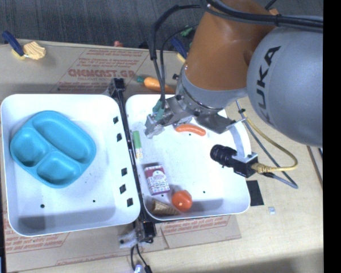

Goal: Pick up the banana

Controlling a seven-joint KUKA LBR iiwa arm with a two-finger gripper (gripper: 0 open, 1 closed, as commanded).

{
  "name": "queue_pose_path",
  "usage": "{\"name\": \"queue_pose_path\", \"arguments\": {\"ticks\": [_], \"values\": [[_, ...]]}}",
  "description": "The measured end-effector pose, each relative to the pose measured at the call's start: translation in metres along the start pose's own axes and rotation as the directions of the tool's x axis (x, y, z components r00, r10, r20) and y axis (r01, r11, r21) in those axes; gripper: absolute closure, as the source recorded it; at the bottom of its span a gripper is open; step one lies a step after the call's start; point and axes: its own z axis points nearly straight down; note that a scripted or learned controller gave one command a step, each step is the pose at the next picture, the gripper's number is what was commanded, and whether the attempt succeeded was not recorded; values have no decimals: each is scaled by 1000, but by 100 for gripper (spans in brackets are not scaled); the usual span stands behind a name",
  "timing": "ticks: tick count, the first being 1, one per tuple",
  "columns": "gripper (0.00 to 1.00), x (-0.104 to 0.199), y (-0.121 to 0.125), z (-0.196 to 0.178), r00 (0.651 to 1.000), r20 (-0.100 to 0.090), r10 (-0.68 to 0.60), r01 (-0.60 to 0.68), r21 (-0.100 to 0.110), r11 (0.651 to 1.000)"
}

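— Where is the gripper (155,123)?

— Low over the right bin (238,201), in its upper left part, near the wall it shares with the left bin (11,215). It points down and to the left from under the orange band of the arm (256,56).

— Spread or pressed together?

— I cannot tell; the end of it is small and blurred against the white floor. Nothing can be seen pinched in it, and whether it touches the floor is unclear.

— And the banana?

— I cannot tell where it is. The arm covers much of the upper right bin. What lies in the open there: a small orange-red piece (190,130) just right of the gripper, a pale green strip (137,143) by the dividing wall just below it, a red box (156,179) further down, and a round orange-red fruit (182,199) touching a brown item (163,209) at the near wall.

— The left bin?

— A blue divided tray (52,147). Behind the bins, on the table's cardboard sheet (91,67), lies a carrot (153,84).
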Motion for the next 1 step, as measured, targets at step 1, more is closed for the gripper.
{"name": "queue_pose_path", "arguments": {"ticks": [1], "values": [[100, 47, -17, 19, 948, 0, 319, -319, 3, 948]]}}
